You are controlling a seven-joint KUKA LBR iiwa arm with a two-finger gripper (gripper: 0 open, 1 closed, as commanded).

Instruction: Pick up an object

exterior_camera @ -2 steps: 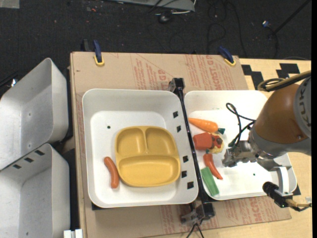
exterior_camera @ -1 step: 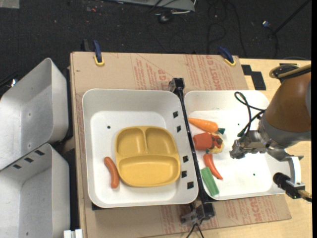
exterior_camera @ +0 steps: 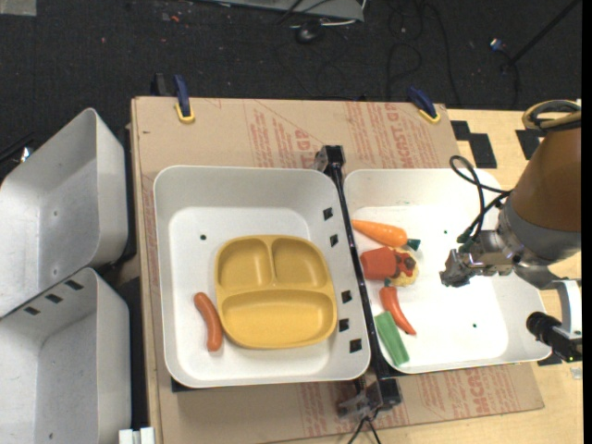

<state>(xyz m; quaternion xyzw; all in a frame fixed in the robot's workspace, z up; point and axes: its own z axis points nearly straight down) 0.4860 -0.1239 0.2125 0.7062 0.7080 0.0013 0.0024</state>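
The right bin holds an orange carrot, a red-orange pepper with a small multicoloured piece beside it, a red chili and a green piece, all along its left side. My gripper hangs over the middle of this bin, to the right of the pepper and apart from it. Nothing shows between its dark fingers. The left bin carries a yellow divided plate and a sausage to the plate's left.
A black divider runs between the two bins. A black cable loops from the wrist over the right bin's far side. White bins stand off the bench at the left. The arm's orange band fills the right side.
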